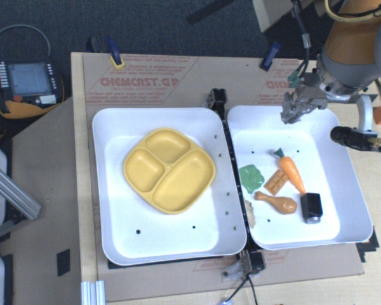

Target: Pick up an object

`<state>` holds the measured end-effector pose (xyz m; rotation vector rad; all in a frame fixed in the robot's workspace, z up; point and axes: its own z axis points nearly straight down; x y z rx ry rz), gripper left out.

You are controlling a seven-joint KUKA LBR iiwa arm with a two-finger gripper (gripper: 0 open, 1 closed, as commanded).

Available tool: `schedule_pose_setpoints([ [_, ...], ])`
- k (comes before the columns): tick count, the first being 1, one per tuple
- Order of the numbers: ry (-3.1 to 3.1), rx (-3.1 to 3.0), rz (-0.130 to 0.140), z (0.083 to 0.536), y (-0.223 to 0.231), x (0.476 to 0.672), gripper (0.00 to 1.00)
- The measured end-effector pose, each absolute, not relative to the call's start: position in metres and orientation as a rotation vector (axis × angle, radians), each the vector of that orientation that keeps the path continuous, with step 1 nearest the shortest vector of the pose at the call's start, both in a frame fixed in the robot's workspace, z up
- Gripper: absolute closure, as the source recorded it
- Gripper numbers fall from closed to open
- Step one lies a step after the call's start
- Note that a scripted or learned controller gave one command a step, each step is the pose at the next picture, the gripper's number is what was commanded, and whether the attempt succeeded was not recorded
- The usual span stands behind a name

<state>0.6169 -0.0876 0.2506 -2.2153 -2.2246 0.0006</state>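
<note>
Left bin holds yellow divided plate, three compartments, tilted diagonally. Right bin holds cluster near centre: green piece at left, brown bar beside it, drumstick below, carrot orange with green top, slanting, black block at right. Gripper over right bin's far edge, well apart from cluster, nothing between fingers; finger gap cannot tell.
</note>
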Motion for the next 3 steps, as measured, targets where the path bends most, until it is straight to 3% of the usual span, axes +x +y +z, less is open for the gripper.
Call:
schedule_pose_setpoints([
  [3,-2.225,-2.214,0.002,0.251,0.073,0.562,1.0],
])
